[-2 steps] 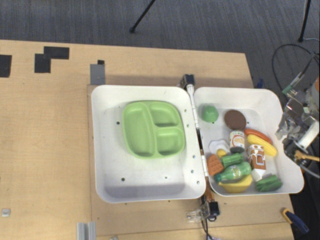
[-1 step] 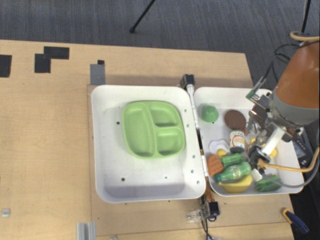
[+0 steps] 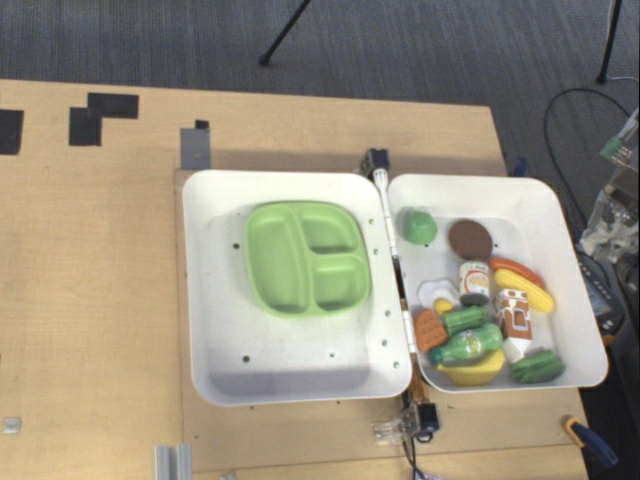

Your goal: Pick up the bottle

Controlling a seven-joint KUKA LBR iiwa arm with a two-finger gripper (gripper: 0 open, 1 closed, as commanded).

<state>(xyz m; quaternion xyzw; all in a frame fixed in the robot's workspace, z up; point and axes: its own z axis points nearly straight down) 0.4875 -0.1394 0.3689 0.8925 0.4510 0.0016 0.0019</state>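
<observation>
Bottle (image 3: 468, 344) lies on its side in the right bin (image 3: 560, 218), near edge, on the banana (image 3: 473, 370) among toy food. Green tray (image 3: 306, 258) sits in the left bin (image 3: 215, 268). Gripper fingers: can't tell.

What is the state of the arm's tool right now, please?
Tool: cannot be told. The green bottle lies in the right bin among the toy food.

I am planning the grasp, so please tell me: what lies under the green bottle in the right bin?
The green bottle lies on its side on a yellow banana. An orange waffle piece touches its left end. The bin floor below it is covered.
</observation>
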